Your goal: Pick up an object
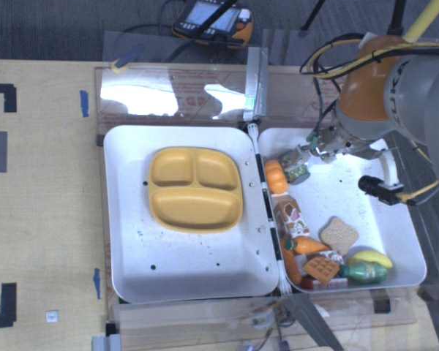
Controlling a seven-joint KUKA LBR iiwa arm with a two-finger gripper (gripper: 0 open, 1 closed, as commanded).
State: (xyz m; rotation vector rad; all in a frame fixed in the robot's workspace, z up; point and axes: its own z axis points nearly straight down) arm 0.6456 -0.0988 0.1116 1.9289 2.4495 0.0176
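Observation:
My gripper [304,158] reaches down into the back left part of the right bin [395,229], below the arm's orange band [366,86]. A small grey-green item [296,172] lies right at its tip, next to an orange fruit [276,176] by the bin's left wall. Further forward lie a brown packet [287,215], a carrot [308,245], a slice of toast [339,234], a waffle [322,268], a yellow banana-like piece [372,257] and a green piece [364,272].
The left bin [124,218] holds a yellow divided plate [196,189]. A metal divider [254,86] stands behind the bins. A black part of the arm with cables [380,189] hangs over the right bin's right side.

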